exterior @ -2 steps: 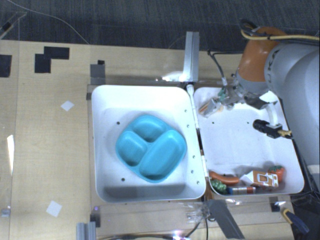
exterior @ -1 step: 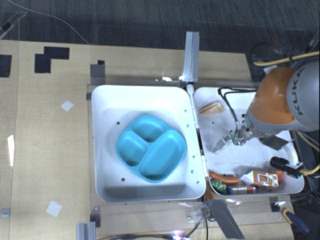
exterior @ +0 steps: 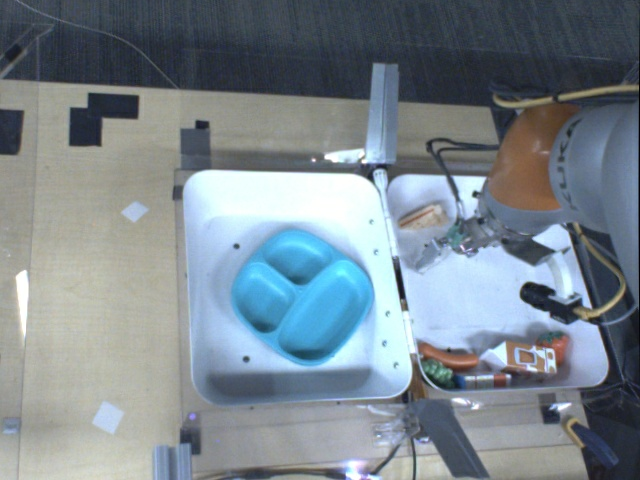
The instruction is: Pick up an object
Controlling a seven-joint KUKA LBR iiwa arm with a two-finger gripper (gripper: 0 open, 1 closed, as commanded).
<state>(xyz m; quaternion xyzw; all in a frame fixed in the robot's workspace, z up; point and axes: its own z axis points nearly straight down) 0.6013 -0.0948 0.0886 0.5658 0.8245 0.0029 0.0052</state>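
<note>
Still early: your gripper (exterior: 436,252) sits low in the right bin (exterior: 500,308) beside a tan food piece (exterior: 421,215), grip state unreadable. Nothing lifted yet; the grasp and lift remain. Left bin holds a blue tray (exterior: 302,295).

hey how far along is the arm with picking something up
Done: the arm has reached into the right bin, and its pincer is low near the top left corner, beside a tan item. In hand: nothing visibly gripped. Left: grasping and lifting an object. The orange and red items at the bin's front edge lie untouched, and the blue tray sits in the left bin.
</note>
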